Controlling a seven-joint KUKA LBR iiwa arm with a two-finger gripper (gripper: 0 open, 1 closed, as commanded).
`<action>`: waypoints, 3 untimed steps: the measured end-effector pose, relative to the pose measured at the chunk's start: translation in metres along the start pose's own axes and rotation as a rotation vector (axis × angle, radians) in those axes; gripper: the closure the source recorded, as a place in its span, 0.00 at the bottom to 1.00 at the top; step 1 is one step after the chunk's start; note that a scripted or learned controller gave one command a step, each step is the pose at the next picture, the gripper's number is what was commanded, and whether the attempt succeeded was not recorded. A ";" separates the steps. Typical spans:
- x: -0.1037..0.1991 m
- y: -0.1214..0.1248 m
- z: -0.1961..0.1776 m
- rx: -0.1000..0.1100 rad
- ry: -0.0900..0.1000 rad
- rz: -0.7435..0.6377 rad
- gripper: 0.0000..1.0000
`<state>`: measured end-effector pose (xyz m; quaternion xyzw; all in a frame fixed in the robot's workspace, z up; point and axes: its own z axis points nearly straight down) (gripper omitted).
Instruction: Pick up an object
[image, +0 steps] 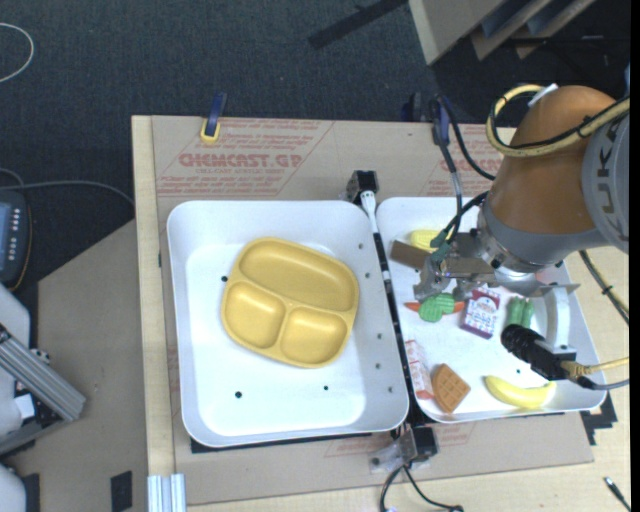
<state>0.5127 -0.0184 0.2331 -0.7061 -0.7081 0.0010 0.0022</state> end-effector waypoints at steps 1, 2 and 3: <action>0.017 -0.027 -0.001 -0.001 -0.001 0.001 1.00; 0.023 -0.028 0.012 -0.001 -0.001 0.003 1.00; 0.007 -0.026 0.016 -0.001 -0.001 0.005 1.00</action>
